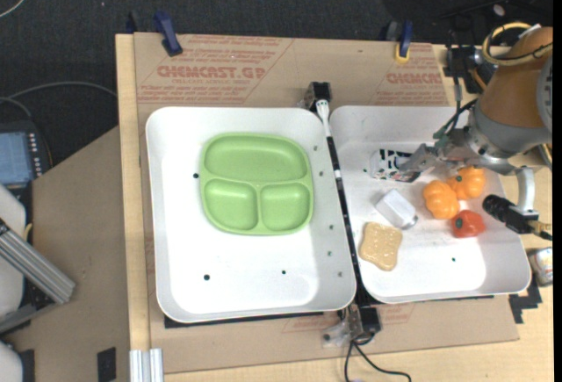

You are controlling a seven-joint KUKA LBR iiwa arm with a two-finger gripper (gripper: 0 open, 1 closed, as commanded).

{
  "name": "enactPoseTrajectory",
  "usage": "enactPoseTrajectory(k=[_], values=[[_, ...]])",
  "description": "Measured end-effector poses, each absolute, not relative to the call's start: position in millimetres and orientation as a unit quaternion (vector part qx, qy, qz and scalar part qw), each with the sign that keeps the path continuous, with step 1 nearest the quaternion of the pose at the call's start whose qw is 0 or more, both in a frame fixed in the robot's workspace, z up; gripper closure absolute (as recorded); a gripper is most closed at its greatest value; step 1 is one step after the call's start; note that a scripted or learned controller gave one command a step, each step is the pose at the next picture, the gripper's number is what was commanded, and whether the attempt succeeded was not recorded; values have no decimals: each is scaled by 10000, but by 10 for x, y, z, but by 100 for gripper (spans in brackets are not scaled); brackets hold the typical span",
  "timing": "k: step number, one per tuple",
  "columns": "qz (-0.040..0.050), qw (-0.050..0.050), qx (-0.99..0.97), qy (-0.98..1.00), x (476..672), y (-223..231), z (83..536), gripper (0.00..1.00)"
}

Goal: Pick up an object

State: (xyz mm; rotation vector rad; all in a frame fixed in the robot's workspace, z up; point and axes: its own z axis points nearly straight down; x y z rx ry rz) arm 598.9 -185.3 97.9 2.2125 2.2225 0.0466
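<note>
The end effector point(420, 161) hangs low over the back half of the right bin point(413, 284), its dark fingers pointing toward the left from the grey wrist with the orange band. How far apart those fingers stand cannot be told from this slanted view (they blur into one dark shape against the bin floor), and nothing shows between them.

Just beside it, nearer the front, lie the objects: two orange pieces point(443, 196) touching each other, a red piece point(467, 223) just in front of them, a small white-grey block point(397, 207) to their left, and a tan cracker-shaped piece point(381, 246) nearest the bin's front edge.

The left bin point(176, 284) holds a green divided tray point(256, 183) with three compartments. Both bins sit side by side on the cardboard-covered tabletop point(219, 64).
</note>
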Motion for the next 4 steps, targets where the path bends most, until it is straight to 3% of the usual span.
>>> enactPoseTrajectory(k=[1, 2, 3, 4], values=[[155, 14, 7031, 7109, 6135, -1943, 971, 0], [61, -13, 7048, 7093, 6620, -2196, 960, 0], [-1, -2, 7072, 7070, 6056, -2235, 1178, 0], [-7, -30, 7066, 7076, 5647, -1669, 831, 0]])
